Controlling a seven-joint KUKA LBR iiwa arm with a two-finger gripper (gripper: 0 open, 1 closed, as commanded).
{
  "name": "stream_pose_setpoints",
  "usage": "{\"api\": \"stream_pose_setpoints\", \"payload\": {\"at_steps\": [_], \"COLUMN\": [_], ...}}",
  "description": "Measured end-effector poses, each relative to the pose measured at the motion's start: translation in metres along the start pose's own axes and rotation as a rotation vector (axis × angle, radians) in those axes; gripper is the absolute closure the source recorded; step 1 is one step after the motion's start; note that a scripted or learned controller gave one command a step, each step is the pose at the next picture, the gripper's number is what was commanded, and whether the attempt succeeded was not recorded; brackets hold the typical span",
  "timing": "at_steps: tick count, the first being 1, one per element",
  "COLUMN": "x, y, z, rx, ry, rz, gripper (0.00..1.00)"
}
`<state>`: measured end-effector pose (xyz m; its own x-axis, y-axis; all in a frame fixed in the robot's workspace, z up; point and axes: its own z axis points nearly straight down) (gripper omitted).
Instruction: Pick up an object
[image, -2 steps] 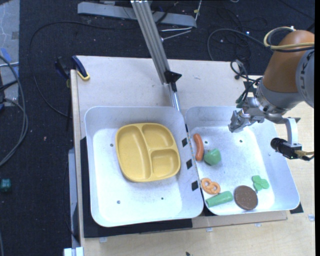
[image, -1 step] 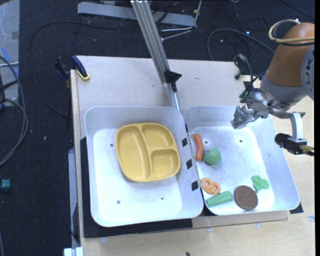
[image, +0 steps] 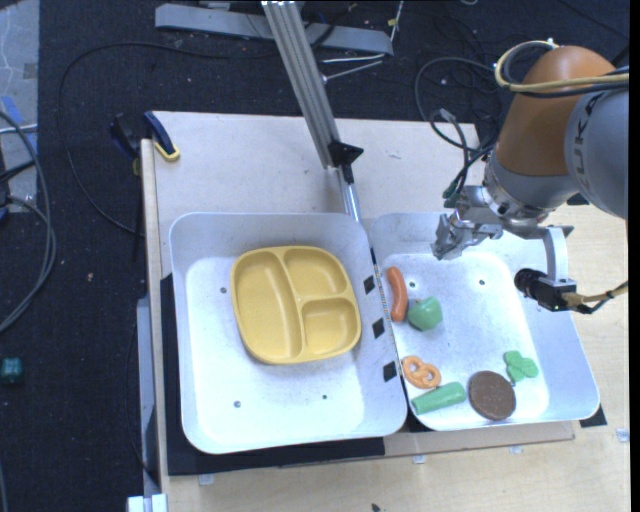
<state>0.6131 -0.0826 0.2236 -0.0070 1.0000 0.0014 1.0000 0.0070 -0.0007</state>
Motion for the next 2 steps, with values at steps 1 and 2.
{"api": "stream_pose_setpoints", "payload": {"at_steps": [1, 2], "x": [0.056, 0.111], "y": [0.007, 0.0], "z": [0.005, 0.011], "rx": [0.0, 0.001], "ry": [0.001, 0.0], "rz": [-0.002, -0.001], "gripper": [1.0, 1.0]}}
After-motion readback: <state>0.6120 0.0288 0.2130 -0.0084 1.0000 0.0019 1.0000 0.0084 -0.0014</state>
